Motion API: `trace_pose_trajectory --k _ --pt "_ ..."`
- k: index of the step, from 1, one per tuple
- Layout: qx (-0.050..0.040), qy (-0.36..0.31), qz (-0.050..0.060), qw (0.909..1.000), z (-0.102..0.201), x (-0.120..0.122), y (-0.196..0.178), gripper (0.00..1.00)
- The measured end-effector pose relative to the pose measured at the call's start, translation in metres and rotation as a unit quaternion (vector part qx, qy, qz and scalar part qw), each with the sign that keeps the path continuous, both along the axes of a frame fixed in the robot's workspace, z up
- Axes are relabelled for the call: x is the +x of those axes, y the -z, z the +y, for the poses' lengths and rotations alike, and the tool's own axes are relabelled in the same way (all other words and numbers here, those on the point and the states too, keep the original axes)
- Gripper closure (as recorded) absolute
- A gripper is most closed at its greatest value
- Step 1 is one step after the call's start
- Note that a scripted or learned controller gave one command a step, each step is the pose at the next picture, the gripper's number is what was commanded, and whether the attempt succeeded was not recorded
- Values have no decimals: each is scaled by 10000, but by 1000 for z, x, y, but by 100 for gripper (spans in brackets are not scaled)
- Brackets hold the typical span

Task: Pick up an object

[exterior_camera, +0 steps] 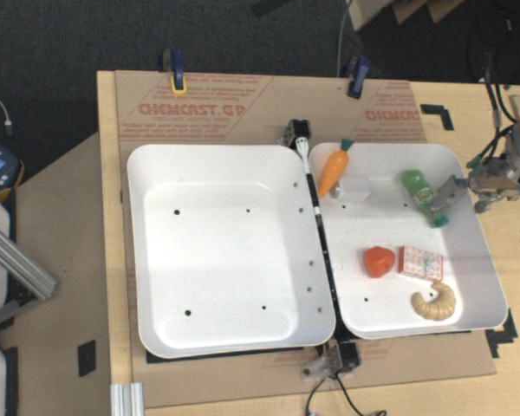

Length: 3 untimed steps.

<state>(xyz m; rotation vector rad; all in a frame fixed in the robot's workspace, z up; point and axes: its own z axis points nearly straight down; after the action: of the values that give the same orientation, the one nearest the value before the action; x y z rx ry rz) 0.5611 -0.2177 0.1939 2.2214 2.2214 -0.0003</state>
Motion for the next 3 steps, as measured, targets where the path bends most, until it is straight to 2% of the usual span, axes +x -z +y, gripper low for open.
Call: trace_pose_trajectory --k 1,2,3 --pt "-31 -3 -66 10000 -8 -14 -128 0" --pt "-39 11 -84 10000 -8 -80 -251 0" --pt "-29 -8 -36 10000 -7 -77 -253 100"
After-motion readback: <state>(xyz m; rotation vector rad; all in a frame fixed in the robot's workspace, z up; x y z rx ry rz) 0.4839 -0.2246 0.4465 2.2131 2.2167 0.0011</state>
